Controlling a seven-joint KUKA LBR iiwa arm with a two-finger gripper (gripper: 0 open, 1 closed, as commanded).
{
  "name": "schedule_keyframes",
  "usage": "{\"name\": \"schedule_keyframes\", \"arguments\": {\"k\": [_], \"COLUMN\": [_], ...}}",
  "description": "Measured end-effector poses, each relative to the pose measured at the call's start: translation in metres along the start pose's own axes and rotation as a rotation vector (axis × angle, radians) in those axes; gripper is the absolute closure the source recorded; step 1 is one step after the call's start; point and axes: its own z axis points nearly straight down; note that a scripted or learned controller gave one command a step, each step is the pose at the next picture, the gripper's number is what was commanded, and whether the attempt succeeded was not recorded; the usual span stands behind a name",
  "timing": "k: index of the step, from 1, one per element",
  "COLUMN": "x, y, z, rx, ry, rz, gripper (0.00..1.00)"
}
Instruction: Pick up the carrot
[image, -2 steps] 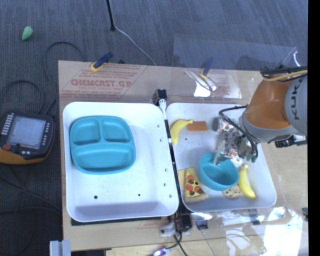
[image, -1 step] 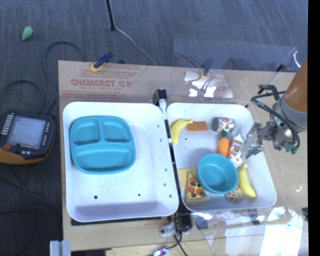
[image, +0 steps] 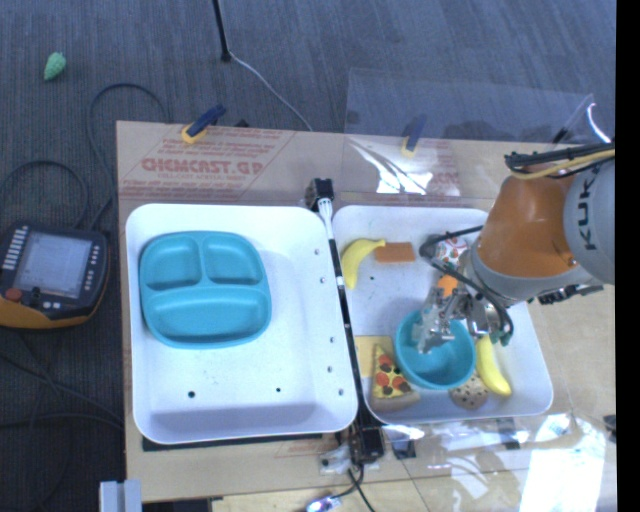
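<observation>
gripper (image: 437, 325) hangs over the blue bowl (image: 436, 352), at the bowl's upper rim, inside the right bin (image: 535, 400). finger state: cannot tell from this view, metal parts blur together. nothing is seen clamped between them.

carrot (image: 449, 285): a small orange piece shows just above the bowl, partly hidden behind the gripper body and touching or nearly touching it. id is a judgement; too small and too covered to confirm shape. whether it lies on the bin floor or is lifted: cannot tell.

other items, all ref. the bowl:
- banana (image: 358, 258), up and to the left, near the bin's left wall.
- orange-brown block (image: 396, 253), above-left, just beside that banana.
- second banana (image: 491, 366), right, against the bowl's side.
- pizza slice toy (image: 389, 379), left, close to the bowl.
- cookie-like piece (image: 468, 397), below-right, at the bowl's lower edge.
- blue divided tray (image: 205, 287), well apart to the left, in the left bin (image: 170, 400).

arm (image: 535, 235) w/ orange band enters from the right, above the bowl.

progress: approach looks done, gripper is low and next to the target. grasp not confirmed, lift not done. remaining: secure carrot btwn fingers, raise it clear of bowl and bin. risk: bowl rim and the right banana crowd the target, so a miss or a nudge is likely.
</observation>
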Motion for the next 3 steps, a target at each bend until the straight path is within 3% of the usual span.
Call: {"name": "schedule_keyframes", "arguments": {"k": [1, 2, 3], "x": [0.022, 0.047, 0.004], "y": [0.101, 0.058, 0.116], "z": [-0.08, -0.102, -0.112], "rx": [0.001, 0.006, 0.001], "ry": [-0.01, -0.007, -0.008], "rz": [-0.315, -0.553, -0.348], "gripper": [1.0, 1.0, 1.0]}}
